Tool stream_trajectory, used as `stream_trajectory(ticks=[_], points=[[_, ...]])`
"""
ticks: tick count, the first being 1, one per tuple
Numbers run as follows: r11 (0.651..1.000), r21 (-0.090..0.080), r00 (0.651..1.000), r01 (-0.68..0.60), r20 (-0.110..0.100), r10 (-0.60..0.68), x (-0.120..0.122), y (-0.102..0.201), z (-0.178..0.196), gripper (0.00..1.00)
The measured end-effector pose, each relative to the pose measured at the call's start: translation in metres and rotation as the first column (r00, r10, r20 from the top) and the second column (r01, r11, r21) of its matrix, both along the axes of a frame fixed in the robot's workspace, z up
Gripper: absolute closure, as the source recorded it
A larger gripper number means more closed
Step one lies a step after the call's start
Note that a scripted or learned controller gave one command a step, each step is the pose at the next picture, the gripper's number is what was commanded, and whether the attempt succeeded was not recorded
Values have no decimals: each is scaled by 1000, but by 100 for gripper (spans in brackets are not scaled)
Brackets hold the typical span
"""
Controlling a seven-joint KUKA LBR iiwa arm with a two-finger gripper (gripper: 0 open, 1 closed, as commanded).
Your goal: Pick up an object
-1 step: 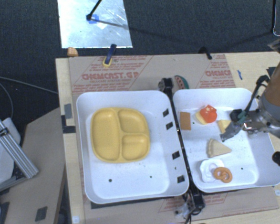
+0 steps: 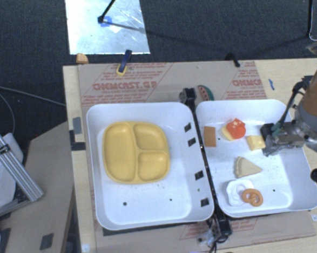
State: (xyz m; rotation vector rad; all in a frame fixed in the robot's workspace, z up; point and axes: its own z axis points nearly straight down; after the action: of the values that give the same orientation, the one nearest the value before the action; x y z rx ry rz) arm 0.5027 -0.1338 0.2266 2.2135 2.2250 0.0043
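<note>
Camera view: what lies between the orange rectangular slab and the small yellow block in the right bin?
A red-and-yellow rounded piece sits between slab and block.

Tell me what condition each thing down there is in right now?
Yellow divided plate: upright, lying flat in the left bin.
Red piece: resting in the right bin.
Pale wedge: lying flat, untouched.
Pretzel: lying on a white piece.
Gripper: low over the right bin.

Tight on my side, open on the far one

My gripper [image 2: 268, 140] sits low in the right bin [image 2: 301, 194], hemmed by a yellow cheese cube [image 2: 255, 142] just beside it and a pale wedge [image 2: 247, 167] below. The left bin [image 2: 95, 154] has bare floor around the yellow tray [image 2: 136, 152].
</note>
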Motion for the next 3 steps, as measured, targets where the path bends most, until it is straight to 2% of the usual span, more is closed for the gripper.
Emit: stream_trajectory(ticks=[1, 2, 3], points=[[1000, 5, 1000, -9, -6, 9, -2, 102, -44, 100], [1000, 2, 1000, -9, -1, 9, 15, 203, -42, 100], [1000, -4, 1000, 9, 6, -9, 107, 117, -41, 100]])
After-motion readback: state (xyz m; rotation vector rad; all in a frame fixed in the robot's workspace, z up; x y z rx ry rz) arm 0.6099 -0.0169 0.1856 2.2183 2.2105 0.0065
